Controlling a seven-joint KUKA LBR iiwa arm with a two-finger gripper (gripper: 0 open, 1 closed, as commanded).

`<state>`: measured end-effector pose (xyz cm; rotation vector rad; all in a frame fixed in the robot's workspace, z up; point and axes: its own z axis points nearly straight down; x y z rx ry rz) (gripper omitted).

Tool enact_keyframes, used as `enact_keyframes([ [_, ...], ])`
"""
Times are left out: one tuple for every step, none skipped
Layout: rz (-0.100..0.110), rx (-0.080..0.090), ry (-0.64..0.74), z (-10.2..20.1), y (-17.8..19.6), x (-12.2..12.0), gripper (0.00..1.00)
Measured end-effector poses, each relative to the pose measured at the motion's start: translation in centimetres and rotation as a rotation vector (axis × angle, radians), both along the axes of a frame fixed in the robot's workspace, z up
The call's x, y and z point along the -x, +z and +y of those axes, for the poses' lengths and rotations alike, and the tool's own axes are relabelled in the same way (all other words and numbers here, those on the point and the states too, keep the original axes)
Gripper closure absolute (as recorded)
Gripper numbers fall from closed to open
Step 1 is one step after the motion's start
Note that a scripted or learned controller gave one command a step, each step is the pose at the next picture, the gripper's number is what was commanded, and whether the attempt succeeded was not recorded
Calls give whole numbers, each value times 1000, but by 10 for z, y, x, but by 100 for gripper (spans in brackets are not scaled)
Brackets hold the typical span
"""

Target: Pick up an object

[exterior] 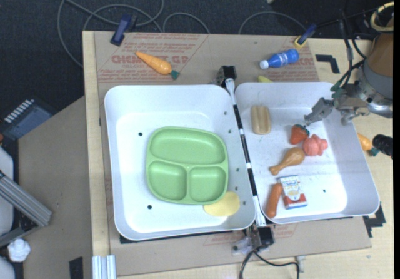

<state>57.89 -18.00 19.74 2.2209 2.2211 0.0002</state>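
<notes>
Arm (382, 77) cut off by frame edge, R of gripper (330, 114). Yellow sliver (265, 79), far-L of gripper: mostly hidden behind bin rim (284, 84). Carton (292, 192), near side of gripper: print too small to read.

The tray (186, 164) is green, the bottle (280, 59) blue.

Smooth plastic bins (119, 146) (glossy white)

Left white plastic bin (125, 140): green divided plastic plate (186, 164) centred, yellow flat piece (222, 206) at its lower right corner. Right white plastic bin (347, 174): tan bread roll (260, 119) upper left; red toy strawberry (299, 134), pink lump (316, 145), tan drumstick (288, 160) centre; printed carton (292, 192) beside orange sausage (273, 201), lower left.
</notes>
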Motion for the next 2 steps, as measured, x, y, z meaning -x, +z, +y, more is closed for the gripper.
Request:
enact_keyframes([
  [1, -1, 0, 26, -113, 1, 0],
  [3, -2, 0, 56, -113, 36, 0],
])
